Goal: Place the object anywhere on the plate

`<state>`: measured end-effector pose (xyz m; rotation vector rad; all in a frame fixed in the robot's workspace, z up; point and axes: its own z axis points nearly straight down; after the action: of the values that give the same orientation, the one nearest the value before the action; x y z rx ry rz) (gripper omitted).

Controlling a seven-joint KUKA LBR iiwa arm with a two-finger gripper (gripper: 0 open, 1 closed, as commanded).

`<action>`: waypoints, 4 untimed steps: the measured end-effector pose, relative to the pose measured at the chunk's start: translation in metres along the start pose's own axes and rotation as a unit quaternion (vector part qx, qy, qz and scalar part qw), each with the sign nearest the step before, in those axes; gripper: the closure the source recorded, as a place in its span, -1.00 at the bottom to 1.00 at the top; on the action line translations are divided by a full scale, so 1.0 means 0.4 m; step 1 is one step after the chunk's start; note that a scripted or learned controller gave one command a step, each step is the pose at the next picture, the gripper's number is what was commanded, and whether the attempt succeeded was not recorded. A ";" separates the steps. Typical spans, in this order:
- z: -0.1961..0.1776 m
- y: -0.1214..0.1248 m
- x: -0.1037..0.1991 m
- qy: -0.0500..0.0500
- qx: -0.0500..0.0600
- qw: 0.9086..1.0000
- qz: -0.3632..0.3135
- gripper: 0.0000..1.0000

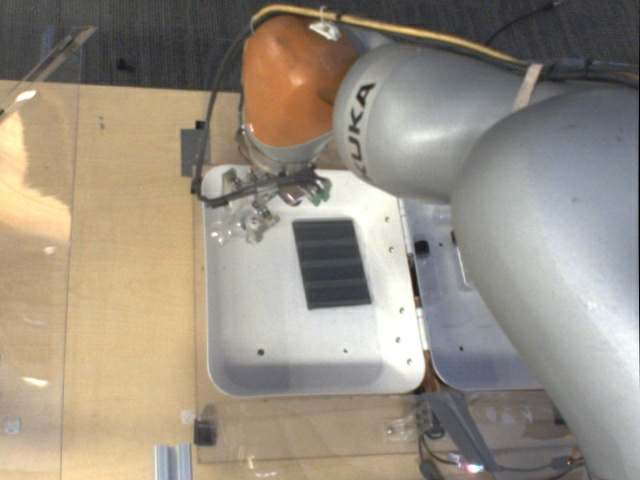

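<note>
1. Two shallow white bins sit side by side on the counter (120, 268). The left bin (240, 358) carries the plate (330, 263), a dark ribbed rectangle lying flat near its middle. The right bin (455, 353) is largely covered by the arm (480, 148).
2. We see the orange band (288, 78) hanging over the far-left corner of the left bin. The tool hardware below it reaches down toward the bin floor.
3. We cannot tell how the jaws stand. They are small, seen almost end-on, and tangled with cable and pale glints.
4. We cannot pick out the object with any certainty. A small green piece (318, 194) shows at the right edge of the tool hardware, just above the plate's far edge. It may be the object or part of the tool.
5. What the coming move turns on, in our judgement: the plate lies from the jaws toward the lower right of the view, near but not beneath them. Its long axis runs from far to near.
6. If something is carried, we judge a short shift along that diagonal would bring it over the ribs.
</note>
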<state>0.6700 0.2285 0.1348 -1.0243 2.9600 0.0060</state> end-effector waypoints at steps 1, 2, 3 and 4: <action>-0.202 0.008 -0.010 -0.002 0.001 0.999 -0.037 1.00; -0.302 0.004 -0.007 -0.002 0.001 1.000 0.002 1.00; -0.177 0.009 -0.008 0.000 0.001 0.994 0.110 1.00; -0.196 0.015 -0.014 -0.001 0.001 0.997 0.079 1.00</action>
<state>0.6699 0.2361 0.2134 -0.7863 3.0304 0.0046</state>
